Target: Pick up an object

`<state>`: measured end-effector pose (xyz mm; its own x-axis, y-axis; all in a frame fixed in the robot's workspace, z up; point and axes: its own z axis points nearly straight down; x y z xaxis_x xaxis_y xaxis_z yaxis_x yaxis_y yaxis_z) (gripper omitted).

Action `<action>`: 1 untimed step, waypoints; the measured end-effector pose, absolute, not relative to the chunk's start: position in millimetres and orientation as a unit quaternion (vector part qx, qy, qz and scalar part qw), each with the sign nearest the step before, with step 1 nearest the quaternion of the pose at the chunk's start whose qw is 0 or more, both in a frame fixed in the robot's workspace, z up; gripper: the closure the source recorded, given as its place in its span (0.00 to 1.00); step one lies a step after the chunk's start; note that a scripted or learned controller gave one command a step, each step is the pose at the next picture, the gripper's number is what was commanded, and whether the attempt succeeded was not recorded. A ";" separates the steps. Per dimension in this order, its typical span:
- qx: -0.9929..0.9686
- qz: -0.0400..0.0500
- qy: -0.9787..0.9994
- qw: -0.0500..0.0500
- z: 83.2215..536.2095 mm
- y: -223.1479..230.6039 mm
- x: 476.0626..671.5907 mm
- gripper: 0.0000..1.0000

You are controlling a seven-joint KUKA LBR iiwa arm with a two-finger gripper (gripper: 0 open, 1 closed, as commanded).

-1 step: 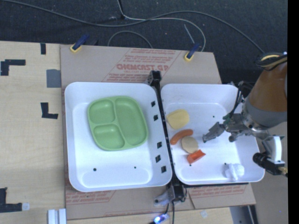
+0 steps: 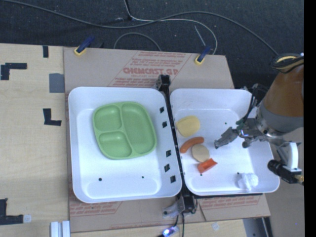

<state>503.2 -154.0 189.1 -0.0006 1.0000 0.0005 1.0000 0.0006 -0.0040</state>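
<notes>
White bins, two in number, are seen: one green divided plate (image 2: 124, 131) left, four food pieces right beside the gripper (image 2: 231, 138), jaws apart, cardboard lettered "CHEMCAST GP".

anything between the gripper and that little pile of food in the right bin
Nothing visible. The gripper hangs over bare white floor of the right bin, and that gap runs clear to the tan round piece, orange sausage and yellow piece.
</notes>
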 end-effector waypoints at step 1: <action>-0.707 0.002 -0.708 0.004 141.5 -146.6 503.7 0.00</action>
<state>503.7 -146.6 141.5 -0.0015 1.0000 0.0024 1.0000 0.0015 -0.0094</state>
